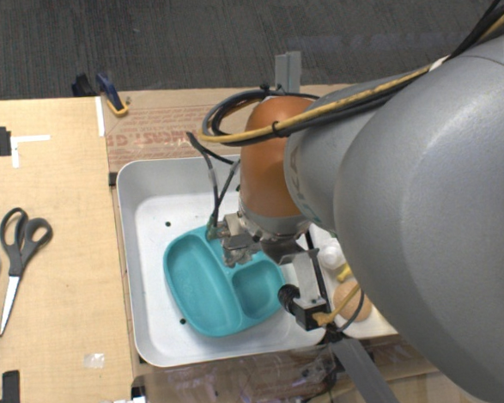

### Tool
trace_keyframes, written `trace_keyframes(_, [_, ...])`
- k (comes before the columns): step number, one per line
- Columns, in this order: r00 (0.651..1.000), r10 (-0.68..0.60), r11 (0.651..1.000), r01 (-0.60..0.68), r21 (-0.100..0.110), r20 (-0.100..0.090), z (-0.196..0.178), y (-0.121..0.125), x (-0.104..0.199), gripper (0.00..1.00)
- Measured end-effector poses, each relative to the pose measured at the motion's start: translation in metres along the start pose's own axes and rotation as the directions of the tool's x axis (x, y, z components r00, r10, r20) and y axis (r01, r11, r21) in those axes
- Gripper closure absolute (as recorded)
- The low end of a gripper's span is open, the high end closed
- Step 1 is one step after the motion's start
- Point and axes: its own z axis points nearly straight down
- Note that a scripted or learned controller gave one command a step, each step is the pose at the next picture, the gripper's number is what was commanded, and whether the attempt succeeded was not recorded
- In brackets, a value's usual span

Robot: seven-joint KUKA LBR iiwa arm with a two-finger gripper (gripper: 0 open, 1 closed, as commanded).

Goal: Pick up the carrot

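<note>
As far as the step goes: reach-in stage, I'd say. The gripper hangs over the top rim of the teal dish, I see nothing gripped, and the carrot isn't lifted yet.
jaws: honestly can't tell if they're open or shut, the wrist blocks them from this angle.
carrot spot: my best guess is the orange-tan lump off to the lower right of the jaws, well apart from them and tucked against the arm. It's too hidden to swear to.
teal dish spot: right under the jaws, spreading to their lower left, sitting in the white bin.
next move: judging from this, the jaws are over the wrong thing. They'd need to come up clear of the dish rim, shift to their lower right, line up along the lump, then drop with room either side of it.
snag: the arm's own bulk crowds that corner, so it could be a tight approach.
count, dishes: one, with two compartments.
count, bins: one that I can see properly.
count, carrot candidates: one.
count, small bits right of the jaws: two, a white blob and a yellowish piece.
count, scissors: one pair, far left of the jaws on the bench, outside the bin.
</note>
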Motion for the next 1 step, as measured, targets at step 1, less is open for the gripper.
trace_keyframes(1, [1.000,0.016,1.000,-0.016,-0.018,-0.002,0.0633,0.0154,-0.0228,1.00])
